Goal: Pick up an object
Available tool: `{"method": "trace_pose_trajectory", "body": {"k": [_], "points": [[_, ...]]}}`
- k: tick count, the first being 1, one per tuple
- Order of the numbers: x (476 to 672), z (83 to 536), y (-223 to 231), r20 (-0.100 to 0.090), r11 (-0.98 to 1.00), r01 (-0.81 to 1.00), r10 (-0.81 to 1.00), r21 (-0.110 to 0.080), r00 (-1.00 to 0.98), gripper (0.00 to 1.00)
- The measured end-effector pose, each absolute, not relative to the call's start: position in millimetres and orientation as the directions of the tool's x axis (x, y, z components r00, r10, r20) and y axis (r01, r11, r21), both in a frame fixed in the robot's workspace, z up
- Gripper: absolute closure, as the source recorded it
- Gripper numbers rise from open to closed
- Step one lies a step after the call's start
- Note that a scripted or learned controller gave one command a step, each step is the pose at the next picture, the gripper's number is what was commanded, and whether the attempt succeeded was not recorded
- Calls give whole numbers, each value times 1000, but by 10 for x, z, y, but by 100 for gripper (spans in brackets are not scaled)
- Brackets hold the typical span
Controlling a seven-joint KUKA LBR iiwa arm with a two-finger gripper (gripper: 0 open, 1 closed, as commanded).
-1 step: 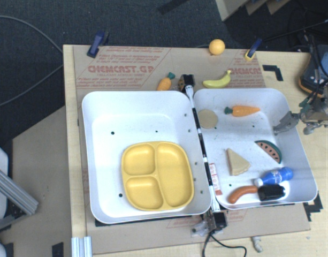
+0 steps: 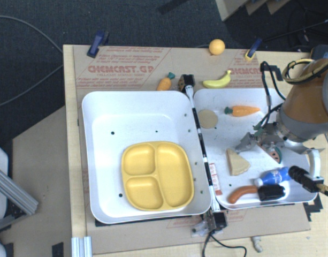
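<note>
Camera view looks down at a slant on the desk, which carries two shallow white bins side by side. The left bin holds a yellow divided plate with three compartments, lying near the front edge of that bin. The right bin holds several small things. A carrot toy lies near its back edge, and a round beige disc lies close to its left wall. A pale wedge lies in the middle part. A sausage toy lies along the front edge, and beside it, toward the right front corner, are a blue bottle and a black object.

The grey arm reaches in from the right side over the right bin. Its hand is low over the middle of this bin, just beside the pale wedge. I cannot tell whether the hand is open or closed, and I see nothing between its parts.

On the desk behind the bins lie a banana toy, a small orange toy and an orange ball at the back edge.
</note>
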State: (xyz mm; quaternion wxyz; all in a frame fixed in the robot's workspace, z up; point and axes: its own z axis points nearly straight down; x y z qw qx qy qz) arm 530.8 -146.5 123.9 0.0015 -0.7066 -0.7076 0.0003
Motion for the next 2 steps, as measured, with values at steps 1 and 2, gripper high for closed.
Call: {"method": "trace_pose_trajectory", "body": {"k": [1, 2], "points": [[5232, 840, -910, 2, 1, 1000, 1000, -2, -1, 0], [5188, 844, -1316, -1, -1, 1000, 1000, 0, 1, 0]]}}
